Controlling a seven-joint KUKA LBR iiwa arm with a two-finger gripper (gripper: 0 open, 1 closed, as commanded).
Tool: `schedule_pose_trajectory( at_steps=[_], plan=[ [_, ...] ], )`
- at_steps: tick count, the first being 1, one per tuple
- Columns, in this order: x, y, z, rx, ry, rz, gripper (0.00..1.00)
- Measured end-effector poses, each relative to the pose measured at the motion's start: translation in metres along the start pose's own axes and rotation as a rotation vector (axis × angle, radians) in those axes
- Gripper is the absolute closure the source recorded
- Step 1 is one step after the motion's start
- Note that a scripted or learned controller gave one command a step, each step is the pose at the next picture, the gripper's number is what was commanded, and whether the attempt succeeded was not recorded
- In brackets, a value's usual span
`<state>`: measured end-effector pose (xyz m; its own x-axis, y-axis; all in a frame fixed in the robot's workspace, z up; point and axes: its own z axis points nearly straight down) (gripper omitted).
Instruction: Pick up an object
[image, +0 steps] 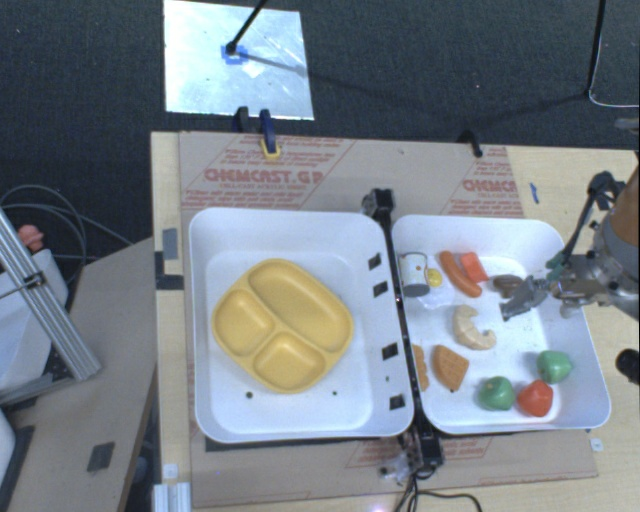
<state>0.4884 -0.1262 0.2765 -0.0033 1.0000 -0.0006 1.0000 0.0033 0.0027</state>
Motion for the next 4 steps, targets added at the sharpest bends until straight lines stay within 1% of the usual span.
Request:
schedule_pose_trajectory(
  at_steps=[1,2,3,4],
  plan=[
    [-0.001,0.038,0.174,0.009,0.002,0.001,0.00],
    [-0.005,0.100,0.193,-0.004,-0.001,-0.003,0.00],
    [0.010,0.140,0.190,0.004,-0.004,-0.002,0.00],
    [-0.013,0.178,0.191,-0.004,-0.001,-0.002,0.00]
  ],
)
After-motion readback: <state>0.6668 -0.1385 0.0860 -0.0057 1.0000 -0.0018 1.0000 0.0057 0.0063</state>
